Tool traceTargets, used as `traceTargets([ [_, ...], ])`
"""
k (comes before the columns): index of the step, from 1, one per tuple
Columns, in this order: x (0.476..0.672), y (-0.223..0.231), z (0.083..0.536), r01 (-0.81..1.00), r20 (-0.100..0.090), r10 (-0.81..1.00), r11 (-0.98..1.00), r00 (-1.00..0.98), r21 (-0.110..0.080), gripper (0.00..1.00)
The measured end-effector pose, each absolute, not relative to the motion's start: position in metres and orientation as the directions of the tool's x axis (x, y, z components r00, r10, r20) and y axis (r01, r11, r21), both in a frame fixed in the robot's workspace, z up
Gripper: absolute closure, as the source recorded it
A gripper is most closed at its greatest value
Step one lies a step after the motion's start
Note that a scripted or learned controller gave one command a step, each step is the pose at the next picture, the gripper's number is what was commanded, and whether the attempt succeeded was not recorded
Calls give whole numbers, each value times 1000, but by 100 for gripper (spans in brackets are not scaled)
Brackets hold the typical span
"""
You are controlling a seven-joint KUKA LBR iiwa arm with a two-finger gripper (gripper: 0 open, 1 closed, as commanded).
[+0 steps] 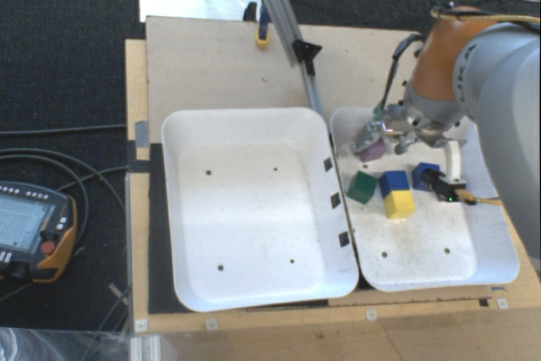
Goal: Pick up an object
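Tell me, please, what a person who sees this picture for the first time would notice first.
The big grey arm with its orange band comes in from the right and hangs over the right bin. Below it lie small coloured blocks close together: green, blue, yellow and a purple one right at the gripper. The left bin is plain white.

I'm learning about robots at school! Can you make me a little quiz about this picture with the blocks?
1. True or false: the yellow block touches a blue block.
2. Which bin holds the blocks? A) left bin B) right bin
3. Fill in: the block nearest the divider between the bins is ____.

Key: 1 true. 2 B. 3 green; the green block lies there, below the robot's hand and a purple block.
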State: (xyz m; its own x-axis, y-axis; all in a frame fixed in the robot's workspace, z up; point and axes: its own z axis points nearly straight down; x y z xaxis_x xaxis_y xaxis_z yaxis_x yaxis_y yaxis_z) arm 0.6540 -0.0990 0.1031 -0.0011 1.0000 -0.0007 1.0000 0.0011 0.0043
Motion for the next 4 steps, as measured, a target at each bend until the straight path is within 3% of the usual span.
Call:
traceTargets([
  [1,656,-99,114,1000,-3,1000,7,-7,9,100],
  [2,596,-102,123,1000,0,1000,-1,1,-3,100],
  [3,619,-82,99,1000,-1,1000,7,-7,8,100],
  [4,584,3,195,1000,3,1000,12,-12,7,100],
])
